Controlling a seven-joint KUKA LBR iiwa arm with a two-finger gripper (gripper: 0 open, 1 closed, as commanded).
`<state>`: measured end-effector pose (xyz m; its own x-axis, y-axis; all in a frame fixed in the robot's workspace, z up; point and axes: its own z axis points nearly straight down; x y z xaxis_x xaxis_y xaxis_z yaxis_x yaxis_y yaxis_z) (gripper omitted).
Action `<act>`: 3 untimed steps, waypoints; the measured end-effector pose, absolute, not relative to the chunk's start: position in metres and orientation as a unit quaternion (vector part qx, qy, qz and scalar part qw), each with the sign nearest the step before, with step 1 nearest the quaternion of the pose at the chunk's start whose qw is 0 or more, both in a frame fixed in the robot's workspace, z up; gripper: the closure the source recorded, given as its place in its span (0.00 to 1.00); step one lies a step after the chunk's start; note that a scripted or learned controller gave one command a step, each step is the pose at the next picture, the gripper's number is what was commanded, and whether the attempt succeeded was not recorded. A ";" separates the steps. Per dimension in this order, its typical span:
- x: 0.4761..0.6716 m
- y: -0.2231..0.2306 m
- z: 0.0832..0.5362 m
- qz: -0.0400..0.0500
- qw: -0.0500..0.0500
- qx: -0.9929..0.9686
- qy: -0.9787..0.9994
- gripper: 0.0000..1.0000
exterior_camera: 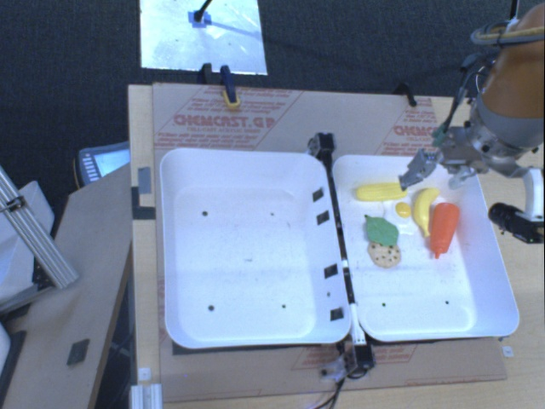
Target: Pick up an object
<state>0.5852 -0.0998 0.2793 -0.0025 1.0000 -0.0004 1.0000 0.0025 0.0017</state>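
I see the toys crowded in the far half of the right bin [477, 313]: a yellow corn cob [380, 192], a banana [423, 209], a carrot [442, 227], a green leaf [381, 229] and a cookie [385, 255] lie near one another with narrow gaps. The near half of that bin gives open floor. The left bin [247, 254] offers wide room, and the black divider clips [328, 220] stand between the bins.

Lying on dark floor beyond the bench: a shiny metal sheet [203, 22]; left, a tablet [100, 163].
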 end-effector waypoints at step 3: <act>0.670 -0.018 0.199 0.001 0.002 0.707 0.707 0.00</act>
<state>0.6700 -0.0179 0.1993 -0.0003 1.0000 -0.0016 1.0000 0.0003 0.0037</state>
